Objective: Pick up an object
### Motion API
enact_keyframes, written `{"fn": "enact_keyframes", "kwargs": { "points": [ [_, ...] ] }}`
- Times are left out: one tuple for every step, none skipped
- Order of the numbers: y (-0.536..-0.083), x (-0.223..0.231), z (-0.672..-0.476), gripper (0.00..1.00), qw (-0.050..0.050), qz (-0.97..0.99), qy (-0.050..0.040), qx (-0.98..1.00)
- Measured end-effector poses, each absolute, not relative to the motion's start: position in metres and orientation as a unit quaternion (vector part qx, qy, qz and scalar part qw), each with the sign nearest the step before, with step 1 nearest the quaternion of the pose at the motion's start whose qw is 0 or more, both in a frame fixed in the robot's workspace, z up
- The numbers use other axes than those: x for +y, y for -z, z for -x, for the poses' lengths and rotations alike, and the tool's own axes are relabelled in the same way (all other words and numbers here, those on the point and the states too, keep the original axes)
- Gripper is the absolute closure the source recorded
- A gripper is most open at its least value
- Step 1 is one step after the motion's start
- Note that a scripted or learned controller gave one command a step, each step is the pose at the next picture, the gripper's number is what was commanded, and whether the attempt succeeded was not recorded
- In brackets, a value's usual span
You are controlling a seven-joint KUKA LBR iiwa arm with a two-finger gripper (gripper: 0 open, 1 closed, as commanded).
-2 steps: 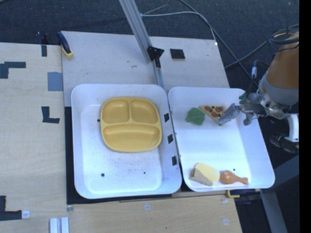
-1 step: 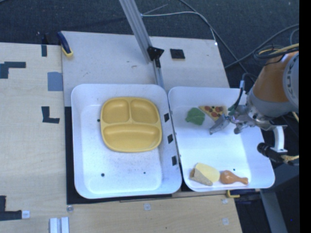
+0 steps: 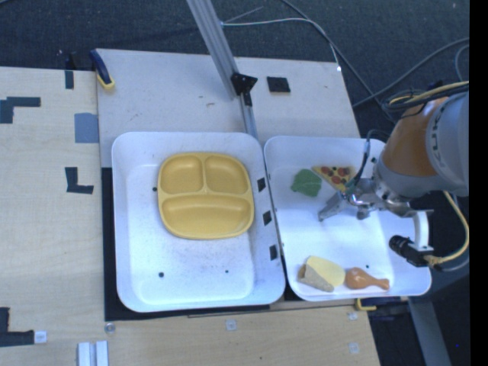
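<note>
Gripper [image 3: 332, 207], fingers spread w/ nothing btwn them, hangs in right bin [image 3: 286, 227] just below green piece [image 3: 306, 182] & pizza slice [image 3: 333, 175]; best centre over one, drop straight, then close.

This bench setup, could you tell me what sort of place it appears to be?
Probably a robot lab's grasping test bench: two white bins, toy food like a pizza slice and a yellow divided plate, and a grey arm over the right bin.

robot lab, taped bench [image 3: 46, 204], loose cables [image 3: 290, 21], white bins [image 3: 126, 204]
</note>
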State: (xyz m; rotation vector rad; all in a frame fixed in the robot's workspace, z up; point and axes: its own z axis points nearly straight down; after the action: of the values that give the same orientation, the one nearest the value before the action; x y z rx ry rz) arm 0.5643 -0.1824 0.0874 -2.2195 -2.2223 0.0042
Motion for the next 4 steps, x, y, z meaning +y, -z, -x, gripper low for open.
{"fn": "enact_keyframes", "kwargs": {
  "points": [
    [-0.100, -0.182, -0.565, 1.00, 0.000, 0.706, -0.0009, -0.708],
    [-0.142, -0.182, -0.566, 1.00, -0.001, 0.707, 0.0005, -0.708],
    [-0.186, -0.176, -0.565, 1.00, -0.001, 0.706, 0.0007, -0.708],
    [-0.204, -0.176, -0.565, 1.00, 0.000, 0.707, 0.0002, -0.708]
  ]
}}
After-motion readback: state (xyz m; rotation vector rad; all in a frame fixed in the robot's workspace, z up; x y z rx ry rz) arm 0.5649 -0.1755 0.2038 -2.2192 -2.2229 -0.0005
